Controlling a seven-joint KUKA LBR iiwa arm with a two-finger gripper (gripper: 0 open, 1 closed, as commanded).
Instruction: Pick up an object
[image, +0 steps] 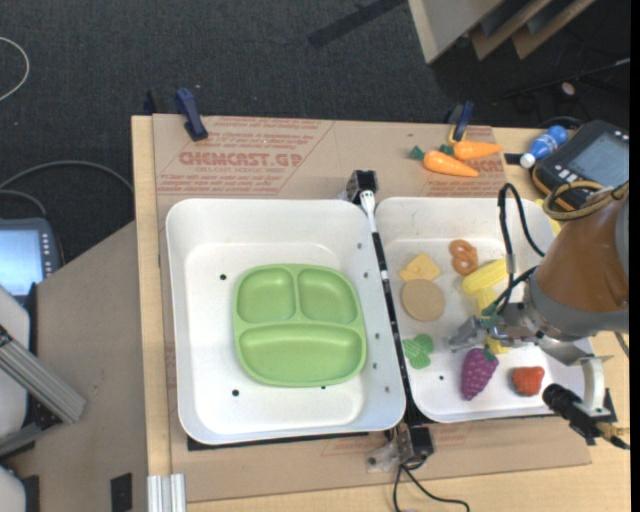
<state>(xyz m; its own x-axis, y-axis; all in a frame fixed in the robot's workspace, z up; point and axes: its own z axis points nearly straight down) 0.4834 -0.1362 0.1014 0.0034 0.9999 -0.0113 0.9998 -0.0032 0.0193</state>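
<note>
Here the gripper (487, 335), its state unclear, hovers over knobbly purple grapes (477, 372).

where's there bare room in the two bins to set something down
Left bin: a bare white floor strip rings the green divided plate, widest along its left wall. Right bin: bare along the far wall, above the cheese wedge and pretzel. Crowded near the gripper: corn, purple grapes, strawberry.

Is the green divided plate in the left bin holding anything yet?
Empty. The green divided plate lies flat in the left bin, and all three of its compartments show bare green.
</note>
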